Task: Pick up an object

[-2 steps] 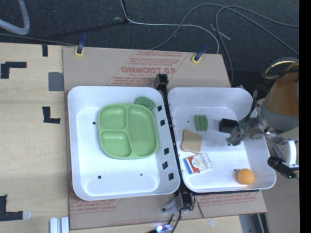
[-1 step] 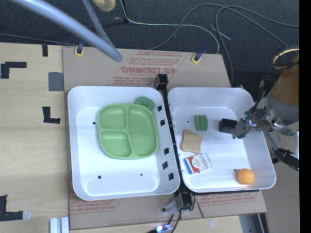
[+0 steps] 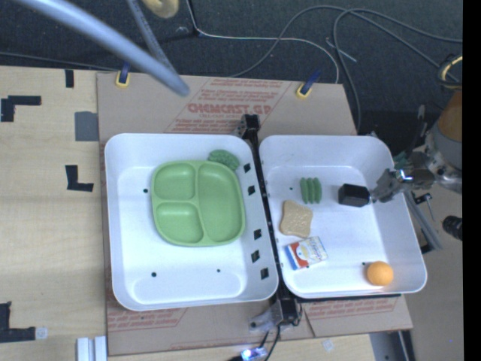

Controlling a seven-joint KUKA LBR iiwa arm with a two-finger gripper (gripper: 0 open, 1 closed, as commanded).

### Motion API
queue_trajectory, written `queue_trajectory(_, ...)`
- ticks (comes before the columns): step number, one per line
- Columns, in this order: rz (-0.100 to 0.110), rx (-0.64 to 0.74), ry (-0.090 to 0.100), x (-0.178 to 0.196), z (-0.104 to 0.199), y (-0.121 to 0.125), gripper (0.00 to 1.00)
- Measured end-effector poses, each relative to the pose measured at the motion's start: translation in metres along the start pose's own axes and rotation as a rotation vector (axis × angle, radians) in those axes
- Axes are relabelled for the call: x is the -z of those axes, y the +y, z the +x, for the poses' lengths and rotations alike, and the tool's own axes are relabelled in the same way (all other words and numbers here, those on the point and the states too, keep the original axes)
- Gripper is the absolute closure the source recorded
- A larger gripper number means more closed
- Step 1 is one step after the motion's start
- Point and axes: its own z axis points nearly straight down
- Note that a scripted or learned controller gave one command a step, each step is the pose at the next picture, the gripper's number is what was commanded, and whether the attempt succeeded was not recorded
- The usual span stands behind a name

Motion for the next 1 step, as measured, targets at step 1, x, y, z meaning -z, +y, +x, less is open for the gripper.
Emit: queue_trajectory(1,0.006,0.001,0.002,-0.0096,0.0511,-0.0040,1.00)
